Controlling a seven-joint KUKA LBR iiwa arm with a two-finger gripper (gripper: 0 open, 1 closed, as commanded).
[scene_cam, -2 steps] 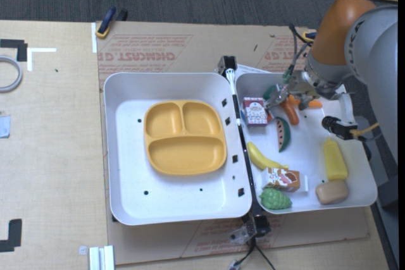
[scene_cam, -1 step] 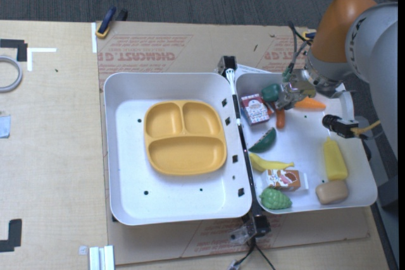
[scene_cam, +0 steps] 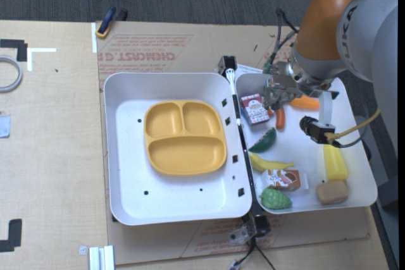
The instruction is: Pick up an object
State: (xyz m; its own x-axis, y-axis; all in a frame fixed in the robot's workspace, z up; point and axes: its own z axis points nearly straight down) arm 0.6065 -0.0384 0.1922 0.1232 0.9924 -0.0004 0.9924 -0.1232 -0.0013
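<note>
Two white bins sit side by side on the surface [scene_cam: 57, 136]. The left bin [scene_cam: 120, 155] has a yellow plate [scene_cam: 185, 136] in the middle of it, with three little sections. The right bin [scene_cam: 357, 167] is full of small toy foods, so that is the bin the arm [scene_cam: 354, 16] reaches into.

The claw [scene_cam: 278, 95] hangs low over the far left part of the right bin. It sits just beside a small red and white carton [scene_cam: 255, 109] and an orange carrot [scene_cam: 280, 118]. These two look like the things it could pick up next. I cannot tell how wide the claw is, or if it has hold of anything, because the arm covers it from above.

Nearer in the same bin lie a green pepper [scene_cam: 264, 140], a yellow banana [scene_cam: 269, 163], a green leafy ball [scene_cam: 276, 199], a yellow block [scene_cam: 335, 162] and a brown bun [scene_cam: 332, 191]. They lie close together, so the claw may bump one toy while going for another.
</note>
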